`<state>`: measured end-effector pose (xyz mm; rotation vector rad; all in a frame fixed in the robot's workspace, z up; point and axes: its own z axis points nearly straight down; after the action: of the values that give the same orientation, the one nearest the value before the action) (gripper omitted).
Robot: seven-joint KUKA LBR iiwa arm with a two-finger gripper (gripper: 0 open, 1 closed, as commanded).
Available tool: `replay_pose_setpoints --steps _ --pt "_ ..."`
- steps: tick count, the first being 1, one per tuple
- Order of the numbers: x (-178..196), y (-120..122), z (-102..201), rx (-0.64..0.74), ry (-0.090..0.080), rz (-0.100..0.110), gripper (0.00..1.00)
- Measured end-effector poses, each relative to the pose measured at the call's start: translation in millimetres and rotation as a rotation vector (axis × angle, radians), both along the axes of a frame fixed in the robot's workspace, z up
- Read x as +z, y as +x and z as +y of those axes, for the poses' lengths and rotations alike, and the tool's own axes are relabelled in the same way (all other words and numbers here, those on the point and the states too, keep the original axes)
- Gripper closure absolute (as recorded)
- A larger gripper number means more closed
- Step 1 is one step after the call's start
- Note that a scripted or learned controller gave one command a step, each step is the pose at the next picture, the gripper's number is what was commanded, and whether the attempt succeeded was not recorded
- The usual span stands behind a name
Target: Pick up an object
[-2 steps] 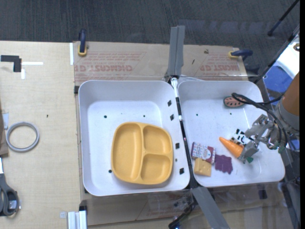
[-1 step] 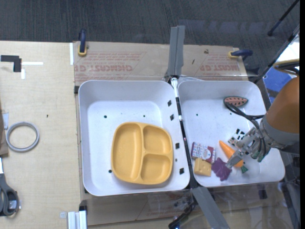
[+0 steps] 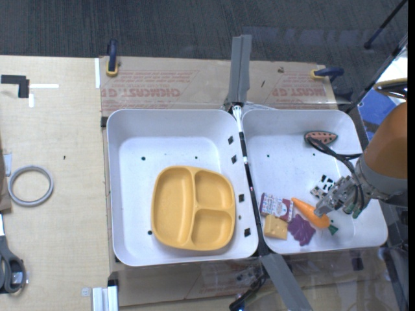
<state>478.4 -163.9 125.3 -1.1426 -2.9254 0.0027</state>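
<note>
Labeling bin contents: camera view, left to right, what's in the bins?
Yellow divided plate → pink packet → cheese wedge → purple grapes → carrot → hand. The spatula lies farther back, above the carrot's span, so it is left unranked.

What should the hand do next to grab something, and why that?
Probably ease straight down and close on the carrot. The hand sits right at the carrot's near end in the right bin, closer to it than to the purple piece, cheese or packet beside it. I can't tell whether it grips anything yet.
</note>
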Motion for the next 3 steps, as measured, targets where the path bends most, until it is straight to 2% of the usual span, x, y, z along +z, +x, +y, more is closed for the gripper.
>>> replay_pose_setpoints --steps 1,2,3 --pt "-31 1 61 -0.266 -0.001 -0.009 1.0" --pt "-22 9 59 -0.656 -0.001 0.001 1.0" --pt "-30 61 65 -0.975 -0.001 -0.011 1.0"
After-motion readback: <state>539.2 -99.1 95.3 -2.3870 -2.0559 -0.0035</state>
